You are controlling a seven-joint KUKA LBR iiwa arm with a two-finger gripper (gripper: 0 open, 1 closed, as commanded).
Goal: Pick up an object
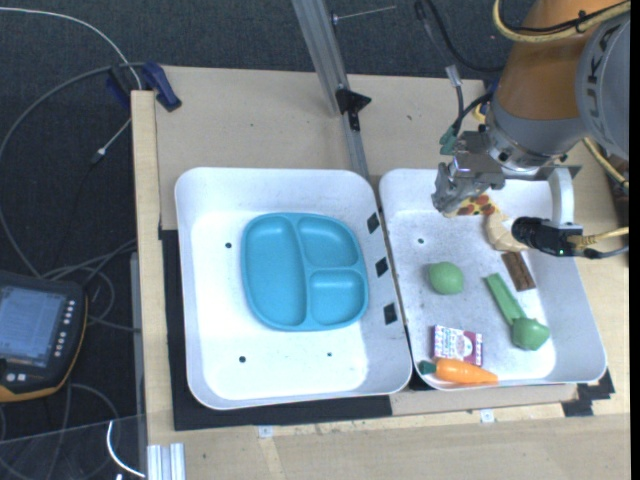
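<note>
Green ball [446, 277] mid-bin, open floor around, tool [455, 196] near far rim.

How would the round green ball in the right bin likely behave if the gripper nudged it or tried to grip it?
The green ball looks round and smooth, so a nudge would probably send it rolling across the right bin. Its curved sides could slip out of a two-finger pinch unless centred. It sits apart from the other items, so little nearby would stop it.

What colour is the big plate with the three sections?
The divided plate is light blue, seen clearly in the camera view, in the left bin.
</note>
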